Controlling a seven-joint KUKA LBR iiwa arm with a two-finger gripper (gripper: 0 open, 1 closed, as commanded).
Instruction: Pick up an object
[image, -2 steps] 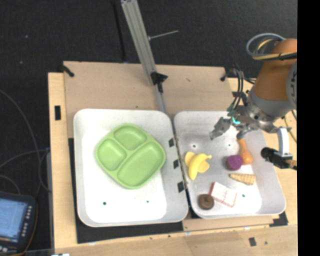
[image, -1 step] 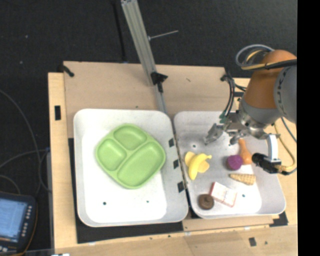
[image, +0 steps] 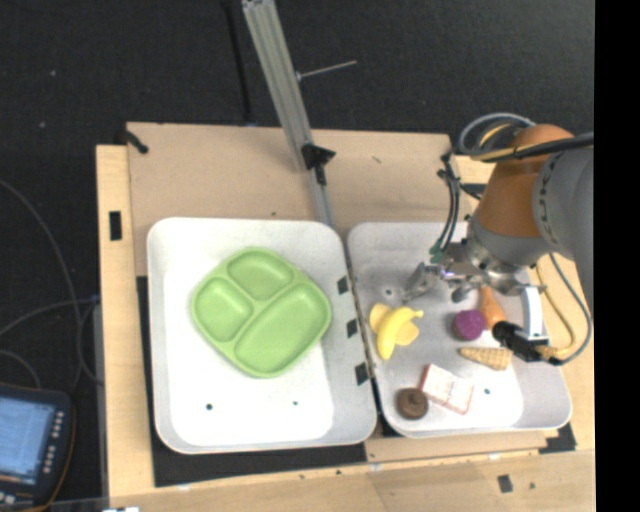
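nearest the camera, on the worktop (image: 240, 170), the right bin (image: 540, 405) carried the loose items along its front: a brown round piece (image: 411, 403) at the front left, and just beside it a small white and red packet (image: 446, 389). neither was touched by my gripper.

further in, a waffle cone (image: 484, 356) lay on the bin floor, with a purple piece (image: 468, 323) just behind it and a yellow banana (image: 394, 328) near the bin's left wall. all three rested free on the white surface, apart from one another.

beyond these, an orange carrot-like piece (image: 491, 303) lay partly under my wrist. my gripper (image: 428, 279) hung low over the far part of the right bin, just behind the banana and not on it. i could not tell how the gripper was set, and nothing was seen held in it.

the left bin (image: 175, 400) held only the green divided plate (image: 261, 312), well apart from my arm.

finding: i judged the task not yet done. no object was lifted; every item lay in the bin. a grasp and a lift remained, the banana being the closest candidate.
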